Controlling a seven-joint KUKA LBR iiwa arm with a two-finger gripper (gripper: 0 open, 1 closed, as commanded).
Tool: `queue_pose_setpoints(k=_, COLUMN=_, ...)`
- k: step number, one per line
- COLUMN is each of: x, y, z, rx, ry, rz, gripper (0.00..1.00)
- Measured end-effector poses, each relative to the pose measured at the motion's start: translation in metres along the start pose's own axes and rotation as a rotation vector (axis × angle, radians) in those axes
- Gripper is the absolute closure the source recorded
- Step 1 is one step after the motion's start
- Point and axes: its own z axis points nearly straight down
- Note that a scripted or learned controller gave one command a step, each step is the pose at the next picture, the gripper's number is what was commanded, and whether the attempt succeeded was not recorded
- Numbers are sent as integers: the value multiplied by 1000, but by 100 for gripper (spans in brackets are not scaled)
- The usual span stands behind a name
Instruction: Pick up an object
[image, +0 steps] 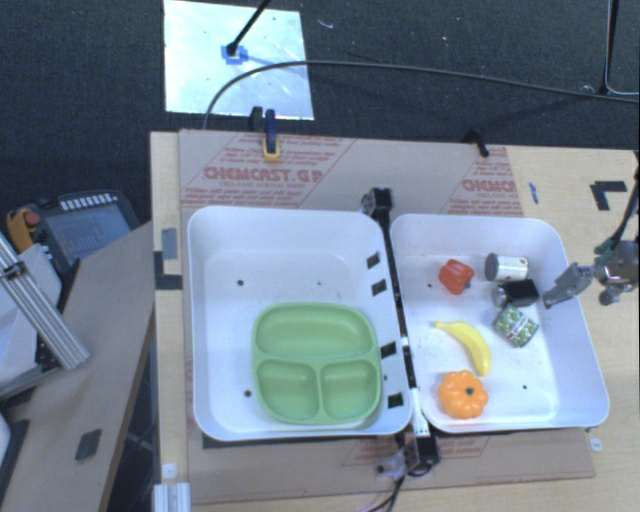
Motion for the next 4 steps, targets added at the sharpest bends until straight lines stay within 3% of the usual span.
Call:
queue_pose_setpoints(k=1, x=1, y=2, z=-5, rx=-9, ry=-2, rz=-3, gripper=0)
queue_pose_setpoints(k=3, x=-7, y=8, z=115, rx=-4, ry=0, rz=-1, gripper=0)
queue_pose_setpoints(k=4, x=-5, y=-2, z=168, rx=-4, ry=0, rz=0, gripper=0)
